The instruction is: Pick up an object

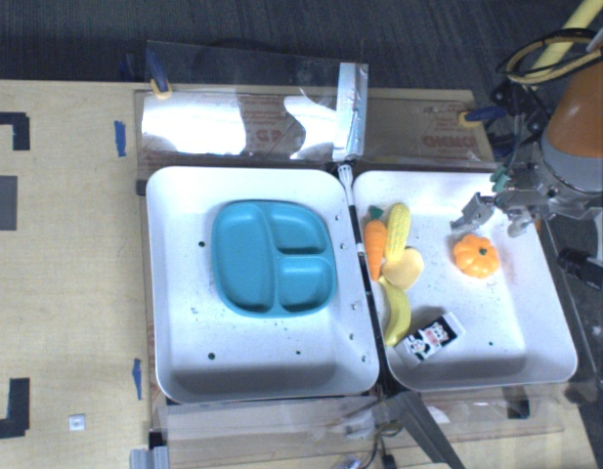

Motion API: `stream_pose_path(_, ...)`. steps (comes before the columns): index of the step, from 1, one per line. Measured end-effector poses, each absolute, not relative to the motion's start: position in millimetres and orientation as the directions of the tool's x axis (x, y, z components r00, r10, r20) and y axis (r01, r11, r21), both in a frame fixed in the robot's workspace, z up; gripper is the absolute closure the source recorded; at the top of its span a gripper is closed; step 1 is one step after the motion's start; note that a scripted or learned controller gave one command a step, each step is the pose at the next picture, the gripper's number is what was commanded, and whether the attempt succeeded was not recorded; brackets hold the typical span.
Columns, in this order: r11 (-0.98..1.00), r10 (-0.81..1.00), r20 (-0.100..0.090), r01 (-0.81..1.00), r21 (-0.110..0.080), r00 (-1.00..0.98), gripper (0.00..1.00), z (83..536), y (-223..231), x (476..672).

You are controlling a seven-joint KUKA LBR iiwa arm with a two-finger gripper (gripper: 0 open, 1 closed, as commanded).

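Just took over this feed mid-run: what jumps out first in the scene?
The blue divided tray sits alone in the left bin. In the right bin, a carrot, corn cob and banana cluster along the left wall, and a small orange pumpkin lies just below the gripper.

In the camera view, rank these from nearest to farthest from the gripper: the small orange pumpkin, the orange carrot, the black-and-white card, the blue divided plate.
Measured from the gripper, over the right bin:
1. Small orange pumpkin, just below it.
2. Orange carrot, by that bin's left wall.
3. Black-and-white card, toward the bin's front; close to the carrot's distance, slightly farther.
4. Blue divided plate, in the left bin.
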State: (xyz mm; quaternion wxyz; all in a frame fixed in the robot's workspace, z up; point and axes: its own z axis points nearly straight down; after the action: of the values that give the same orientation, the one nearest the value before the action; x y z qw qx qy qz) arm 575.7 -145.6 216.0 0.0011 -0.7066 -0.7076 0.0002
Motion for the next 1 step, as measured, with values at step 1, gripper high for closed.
stream_pose_path(1,-0.115,0.993,0.001,0.993,-0.006,0.115,0.0,149.6,-183.1,573.2)
